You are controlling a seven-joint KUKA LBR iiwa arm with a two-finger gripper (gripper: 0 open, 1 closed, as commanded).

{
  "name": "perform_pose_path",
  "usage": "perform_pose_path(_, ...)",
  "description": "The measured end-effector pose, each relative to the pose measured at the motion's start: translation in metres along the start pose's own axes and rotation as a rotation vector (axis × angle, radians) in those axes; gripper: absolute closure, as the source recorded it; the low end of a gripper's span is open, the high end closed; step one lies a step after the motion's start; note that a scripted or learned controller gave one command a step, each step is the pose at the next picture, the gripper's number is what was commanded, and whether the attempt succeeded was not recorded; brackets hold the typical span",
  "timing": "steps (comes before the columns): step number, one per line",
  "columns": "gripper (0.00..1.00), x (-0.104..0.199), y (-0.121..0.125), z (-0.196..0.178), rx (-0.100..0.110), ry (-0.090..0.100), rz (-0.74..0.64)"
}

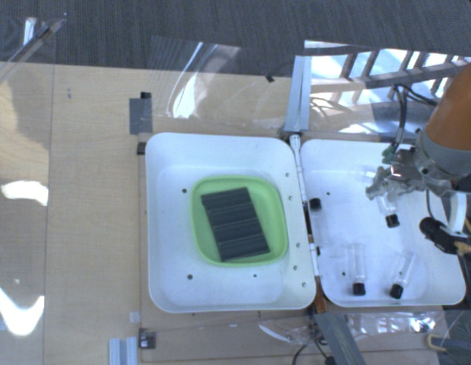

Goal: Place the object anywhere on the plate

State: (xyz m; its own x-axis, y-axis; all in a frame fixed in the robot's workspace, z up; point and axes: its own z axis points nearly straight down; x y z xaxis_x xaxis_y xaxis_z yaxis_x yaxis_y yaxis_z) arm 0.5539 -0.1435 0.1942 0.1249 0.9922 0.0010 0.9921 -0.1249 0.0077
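So far nothing sits on the green plate (275,226) in the left bin (163,280) except the dark ribbed block (234,223) at its centre. Gripper (386,191) hovers over the right bin (448,291), with a clear black-capped vial (389,211) apparently hanging between its fingertips; grip looks narrow, closed on it, though small and hard to confirm. Two more vials (357,272) lie near the bin's front edge. Judgement: pickup likely achieved; transfer leftward and release remain.
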Motion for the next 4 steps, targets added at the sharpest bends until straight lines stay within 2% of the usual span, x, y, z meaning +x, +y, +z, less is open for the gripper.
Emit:
perform_pose_path(1, 1.00, 0.092, -0.048, 0.009, 0.005, 0.000, -0.045)
perform_pose_path(2, 1.00, 0.181, -0.026, 0.009, 0.002, 0.001, -0.139)
perform_pose_path(3, 0.00, 0.181, -0.026, 0.009, 0.002, 0.001, -0.139)
perform_pose_path(4, 0.00, 0.147, -0.001, 0.009, 0.001, 0.000, -0.150)
